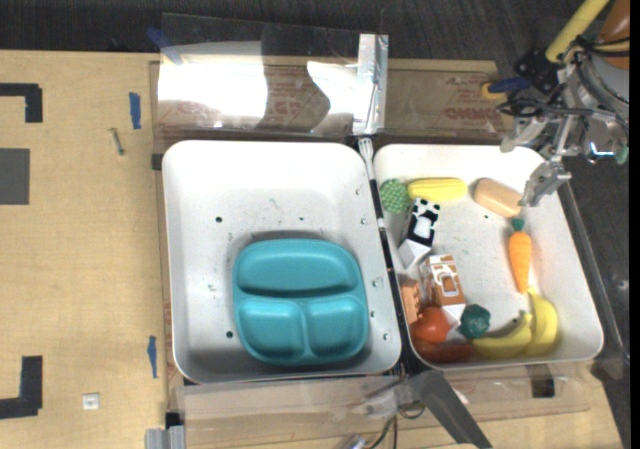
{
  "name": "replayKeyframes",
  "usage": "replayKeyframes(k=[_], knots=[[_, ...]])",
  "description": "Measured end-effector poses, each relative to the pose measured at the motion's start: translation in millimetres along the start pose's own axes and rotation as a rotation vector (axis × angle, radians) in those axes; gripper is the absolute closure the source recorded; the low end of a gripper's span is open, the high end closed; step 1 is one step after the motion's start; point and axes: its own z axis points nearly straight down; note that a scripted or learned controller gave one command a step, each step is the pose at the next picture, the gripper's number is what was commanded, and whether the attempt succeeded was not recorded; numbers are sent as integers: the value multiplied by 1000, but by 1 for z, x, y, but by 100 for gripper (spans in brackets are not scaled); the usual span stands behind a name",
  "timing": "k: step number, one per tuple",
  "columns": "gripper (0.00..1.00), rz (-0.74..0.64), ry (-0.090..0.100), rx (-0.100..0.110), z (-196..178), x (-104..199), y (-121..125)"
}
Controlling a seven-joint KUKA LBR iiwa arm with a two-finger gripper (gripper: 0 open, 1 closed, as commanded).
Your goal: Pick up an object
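Bright glare on the clear sheet (260, 87) (focus slightly soft).

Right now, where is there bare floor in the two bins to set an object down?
Left bin: open floor behind the teal tray. Right bin: small patch between the carton and carrot. Its left side and front edge, with the bananas, are crowded.

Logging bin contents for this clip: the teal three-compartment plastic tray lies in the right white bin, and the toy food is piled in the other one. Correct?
Not quite. The camera view shows the teal three-compartment plastic tray in the left white bin; the toy food, such as the orange toy carrot and yellow toy bananas, is piled in the other one, the right white bin.
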Motion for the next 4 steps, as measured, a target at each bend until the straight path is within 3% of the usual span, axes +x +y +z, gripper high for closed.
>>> replayKeyframes(k=[1, 2, 3, 4], knots=[[0, 24, 12, -3, 173, 42, -32], [0, 135, -4, -2, 187, 60, -43], [100, 133, -21, 4, 173, 55, -43], [100, -29, -13, 1, 42, 43, 24]])
